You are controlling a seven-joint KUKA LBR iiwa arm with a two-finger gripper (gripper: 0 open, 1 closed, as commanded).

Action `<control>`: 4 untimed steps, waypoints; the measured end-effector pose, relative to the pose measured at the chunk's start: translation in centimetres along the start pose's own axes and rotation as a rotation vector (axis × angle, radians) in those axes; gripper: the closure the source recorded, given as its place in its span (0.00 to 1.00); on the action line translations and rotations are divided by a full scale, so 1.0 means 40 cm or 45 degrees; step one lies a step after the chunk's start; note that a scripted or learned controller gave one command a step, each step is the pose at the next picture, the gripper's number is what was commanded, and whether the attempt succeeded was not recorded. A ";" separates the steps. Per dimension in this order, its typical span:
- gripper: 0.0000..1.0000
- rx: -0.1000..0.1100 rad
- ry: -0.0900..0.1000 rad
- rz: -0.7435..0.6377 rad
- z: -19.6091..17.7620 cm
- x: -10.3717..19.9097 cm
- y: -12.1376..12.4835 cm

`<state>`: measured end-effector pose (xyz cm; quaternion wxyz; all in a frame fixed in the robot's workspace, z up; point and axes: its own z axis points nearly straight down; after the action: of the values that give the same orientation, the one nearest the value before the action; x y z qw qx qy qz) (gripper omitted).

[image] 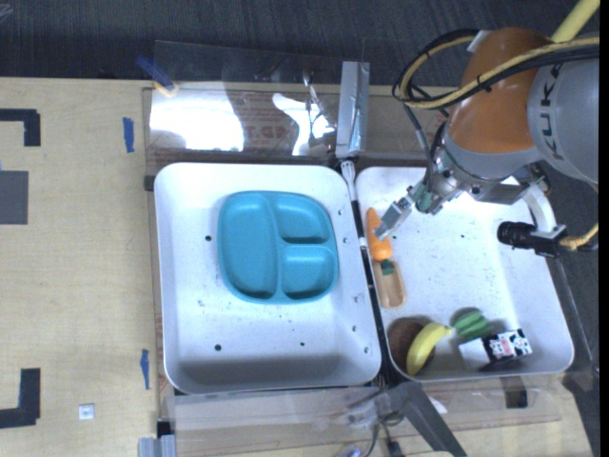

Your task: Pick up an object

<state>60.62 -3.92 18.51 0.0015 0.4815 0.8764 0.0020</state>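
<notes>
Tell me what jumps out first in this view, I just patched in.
The blue divided plate lies alone in the middle of the left bin. The gripper reaches down at the left wall of the right bin, right at an orange carrot-like piece. A yellow banana and a green item crowd that bin's near edge.

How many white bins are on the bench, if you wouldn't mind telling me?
2: the left bin holds a blue divided plate; the right bin, beside it, holds the small items.
</notes>
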 end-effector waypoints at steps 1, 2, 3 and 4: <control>0.00 0.002 -0.005 -0.203 -0.001 -0.146 0.009; 0.00 0.010 0.003 -0.163 0.123 -0.129 -0.187; 0.00 0.001 -0.004 0.234 0.243 -0.096 -0.142; 0.00 0.003 -0.003 0.224 0.239 -0.239 -0.076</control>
<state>63.24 -13.61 8.96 0.0017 0.5565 0.8309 0.0005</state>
